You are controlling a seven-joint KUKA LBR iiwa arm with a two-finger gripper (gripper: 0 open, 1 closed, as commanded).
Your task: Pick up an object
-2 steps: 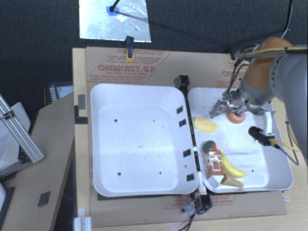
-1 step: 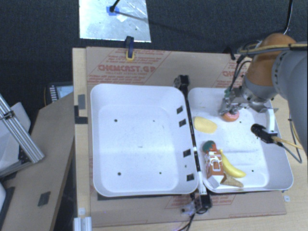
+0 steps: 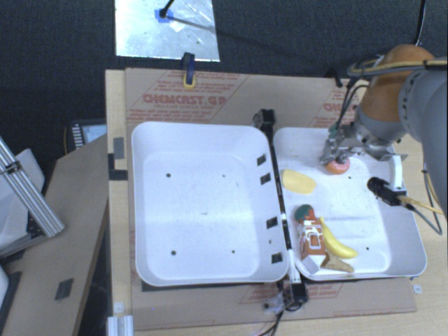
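Nearest the camera, along the front wall of the right bin [image 3: 413, 257], lies a small cluster: an orange-and-white carton [image 3: 311, 242] tilted on its side, a banana [image 3: 338, 246] resting against its right edge, and a tan scrap [image 3: 341, 264] just under the banana's tip. At the carton's top end sits a small round toy [image 3: 304, 213] with green and red on it, touching the carton. All of these crowd the bin's front-left corner, close to the divider with its black clips.

A little farther back, apart from that cluster, a flat yellow piece [image 3: 299, 182] lies on the bin floor near the divider.

The left bin [image 3: 140, 208] stands beside it, its floor showing only a few dark specks.

Farther still, toward the back of the right bin, is my gripper [image 3: 337, 158]. It is lowered straight onto a small pink-orange round thing [image 3: 338, 166], which peeks out beneath my fingertips. My jaws look closed around it, though from this angle I cannot be sure it is truly pinched between them rather than merely under them. My grey wrist and orange band rise behind to the right.

Beyond the bins, a yellow clamp [image 3: 189, 71] sits on the brown board [image 3: 210, 93], and a shiny sheet [image 3: 166, 19] lies behind that.
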